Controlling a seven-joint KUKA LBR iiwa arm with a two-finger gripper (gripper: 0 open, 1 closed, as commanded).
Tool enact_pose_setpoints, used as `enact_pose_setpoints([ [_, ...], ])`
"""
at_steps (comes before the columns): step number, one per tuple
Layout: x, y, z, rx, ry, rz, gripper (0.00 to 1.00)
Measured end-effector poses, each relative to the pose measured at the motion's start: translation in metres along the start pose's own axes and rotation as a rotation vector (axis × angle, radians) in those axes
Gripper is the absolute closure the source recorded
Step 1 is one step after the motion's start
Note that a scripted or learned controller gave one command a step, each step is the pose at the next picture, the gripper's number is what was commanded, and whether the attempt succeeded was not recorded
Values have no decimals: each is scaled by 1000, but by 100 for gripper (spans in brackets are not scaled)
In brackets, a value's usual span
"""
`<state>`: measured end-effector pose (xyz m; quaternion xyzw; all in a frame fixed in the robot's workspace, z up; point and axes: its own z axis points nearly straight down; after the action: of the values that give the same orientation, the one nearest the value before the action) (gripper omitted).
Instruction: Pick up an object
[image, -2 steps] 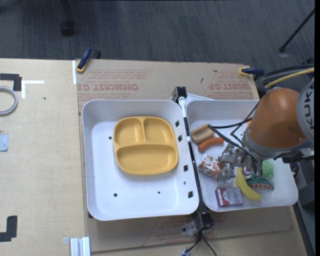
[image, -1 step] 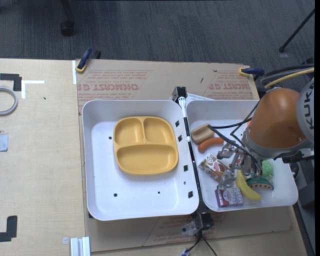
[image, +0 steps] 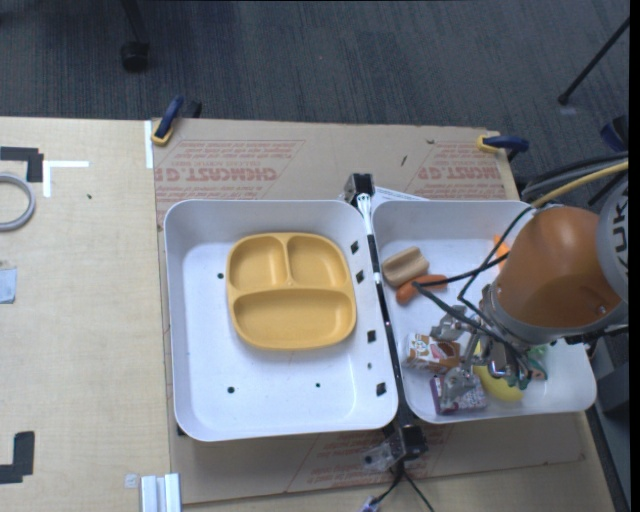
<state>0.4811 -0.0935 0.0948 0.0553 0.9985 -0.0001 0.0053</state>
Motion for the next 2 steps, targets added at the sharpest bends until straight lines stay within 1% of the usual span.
enact_pose_setpoints([
  [1,1,-4,0,-2,4,-228,0],
  [2,-5,-3,-11,-1,-18,-223,100],
])
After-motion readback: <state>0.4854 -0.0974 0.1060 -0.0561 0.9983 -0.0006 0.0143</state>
